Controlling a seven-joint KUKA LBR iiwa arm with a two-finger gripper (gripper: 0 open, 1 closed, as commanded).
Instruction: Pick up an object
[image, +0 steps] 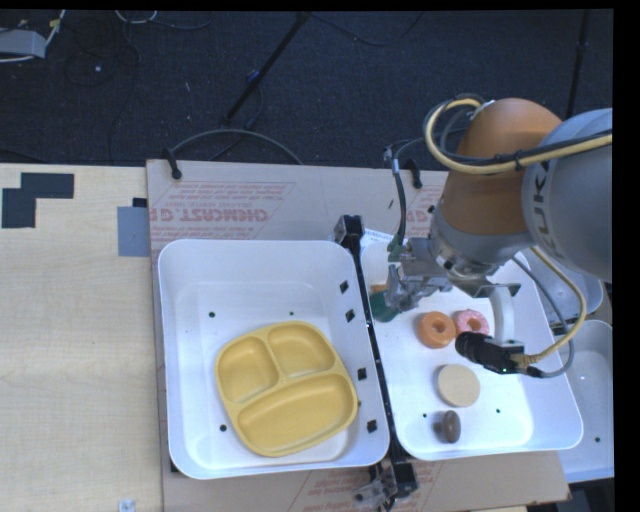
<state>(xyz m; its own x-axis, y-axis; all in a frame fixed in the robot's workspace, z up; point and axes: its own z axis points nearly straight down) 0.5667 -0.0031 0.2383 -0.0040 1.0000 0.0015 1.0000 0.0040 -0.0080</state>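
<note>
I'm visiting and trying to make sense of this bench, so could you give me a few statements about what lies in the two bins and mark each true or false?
1. The yellow divided plate lies in the left bin. True.
2. The orange doughnut lies on the yellow divided plate. False: it lies in the right bin, beside the pink doughnut.
3. The tan round disc lies nearer the camera than the orange doughnut. True.
4. The small dark brown object hangs from the gripper. False: it lies on the right bin's floor, near its front edge.
5. The arm reaches over the left bin. False: it reaches over the right bin.
</note>
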